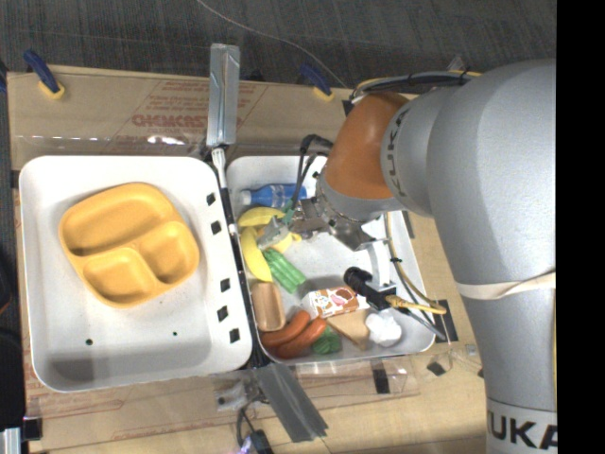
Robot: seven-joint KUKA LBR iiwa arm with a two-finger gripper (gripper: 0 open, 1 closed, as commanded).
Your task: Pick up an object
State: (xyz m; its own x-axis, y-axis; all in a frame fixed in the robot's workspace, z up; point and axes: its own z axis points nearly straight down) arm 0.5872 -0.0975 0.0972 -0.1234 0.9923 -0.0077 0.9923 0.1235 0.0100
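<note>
A yellow banana (253,244) lies in the right bin (413,344), just beside and left of the end effector (301,223), whose state I cannot tell. A green object (284,270) sits just below it; the yellow tray (128,242) lies farther left.

Light: bright, even, from overhead.
Glare: sheen on the glossy white plastic left bin (38,253) rim.
Shadows: soft, under the yellow sectioned plastic tray (128,244).
Focus: slightly soft, grainy throughout.
</note>
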